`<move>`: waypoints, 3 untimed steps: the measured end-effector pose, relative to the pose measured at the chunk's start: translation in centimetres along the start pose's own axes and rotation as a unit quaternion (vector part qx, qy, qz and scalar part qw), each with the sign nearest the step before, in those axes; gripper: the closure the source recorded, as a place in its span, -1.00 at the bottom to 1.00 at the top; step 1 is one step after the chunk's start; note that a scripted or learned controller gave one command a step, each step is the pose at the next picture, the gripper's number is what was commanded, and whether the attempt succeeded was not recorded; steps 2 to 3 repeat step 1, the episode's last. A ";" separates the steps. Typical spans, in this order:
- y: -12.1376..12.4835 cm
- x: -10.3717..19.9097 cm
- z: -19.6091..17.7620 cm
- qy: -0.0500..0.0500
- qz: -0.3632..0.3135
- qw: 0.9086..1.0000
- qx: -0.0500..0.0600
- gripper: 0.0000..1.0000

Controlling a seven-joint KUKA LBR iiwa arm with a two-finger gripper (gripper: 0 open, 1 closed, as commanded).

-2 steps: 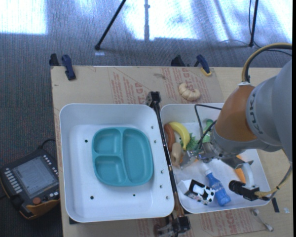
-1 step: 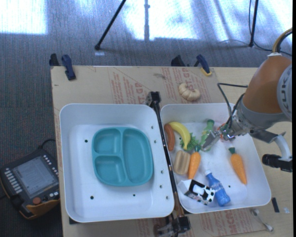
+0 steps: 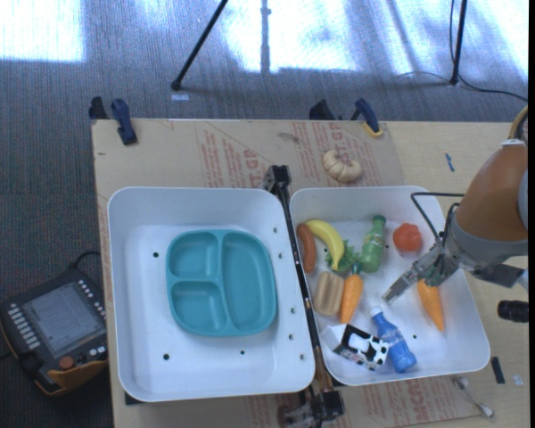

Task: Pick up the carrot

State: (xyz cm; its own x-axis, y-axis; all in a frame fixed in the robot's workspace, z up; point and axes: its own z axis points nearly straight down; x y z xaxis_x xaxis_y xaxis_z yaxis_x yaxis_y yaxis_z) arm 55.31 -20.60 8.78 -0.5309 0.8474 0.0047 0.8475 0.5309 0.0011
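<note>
Camera view: arm from right, gripper (image 3: 408, 283) fingers apart, beside carrot (image 3: 432, 305).

Open bin floor (image 3: 401, 270) beside carrot (image 3: 350, 298)

Daylight is streaming in from the far side, laying bright washed-out patches across the carpet (image 3: 276, 34). The two white bins (image 3: 125, 239) are glaring slightly under soft, even light. Shadows are staying faint; the whole frame is looking mildly soft.
</note>
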 end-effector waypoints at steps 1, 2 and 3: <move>0.0 -0.1 -1.0 0.000 -0.001 1.000 0.000 1.00; 0.0 -0.1 -1.0 0.000 -0.001 1.000 0.000 1.00; 0.0 -0.1 -1.0 0.000 -0.001 1.000 0.000 1.00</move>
